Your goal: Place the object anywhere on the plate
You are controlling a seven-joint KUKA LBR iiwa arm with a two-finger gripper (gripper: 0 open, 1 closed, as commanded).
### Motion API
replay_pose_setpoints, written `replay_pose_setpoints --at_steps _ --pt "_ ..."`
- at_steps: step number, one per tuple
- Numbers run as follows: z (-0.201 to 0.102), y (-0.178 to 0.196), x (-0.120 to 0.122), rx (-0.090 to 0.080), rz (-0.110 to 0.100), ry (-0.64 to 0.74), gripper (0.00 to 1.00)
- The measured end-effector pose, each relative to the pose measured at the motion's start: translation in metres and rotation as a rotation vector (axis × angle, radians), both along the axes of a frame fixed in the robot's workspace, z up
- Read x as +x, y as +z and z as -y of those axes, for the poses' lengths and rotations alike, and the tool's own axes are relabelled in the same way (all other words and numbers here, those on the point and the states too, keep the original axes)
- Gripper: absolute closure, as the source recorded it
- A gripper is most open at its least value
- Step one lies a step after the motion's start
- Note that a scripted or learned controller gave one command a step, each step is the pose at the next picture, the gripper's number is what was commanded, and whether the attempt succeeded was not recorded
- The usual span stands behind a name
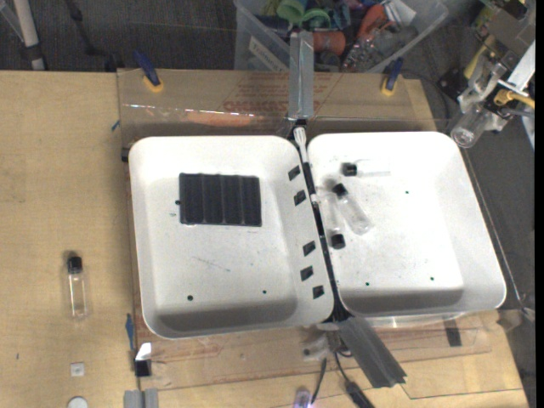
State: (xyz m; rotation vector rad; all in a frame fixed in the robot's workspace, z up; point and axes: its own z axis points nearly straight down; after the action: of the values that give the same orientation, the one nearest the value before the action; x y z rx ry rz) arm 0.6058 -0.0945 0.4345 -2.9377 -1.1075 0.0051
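A clear vial with a dark cap is lying on the wooden bench, well apart from the bins. The left bin is holding a dark ribbed plate, which is sitting toward the bin's upper middle with bare white floor showing on all its sides. Just right of the divider, two clear vials are lying near the upper left of the right bin, leaving most of that bin's floor open. The gripper is hanging beyond the bin's upper right corner; whether it is spread or pressed together, I cannot tell.
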Motion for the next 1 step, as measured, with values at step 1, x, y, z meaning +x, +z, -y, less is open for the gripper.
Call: replay_pose_setpoints --at_steps 1 --pt "0.0023 -0.0001 -0.0206 -0.001 0.001 -0.501 1.0"
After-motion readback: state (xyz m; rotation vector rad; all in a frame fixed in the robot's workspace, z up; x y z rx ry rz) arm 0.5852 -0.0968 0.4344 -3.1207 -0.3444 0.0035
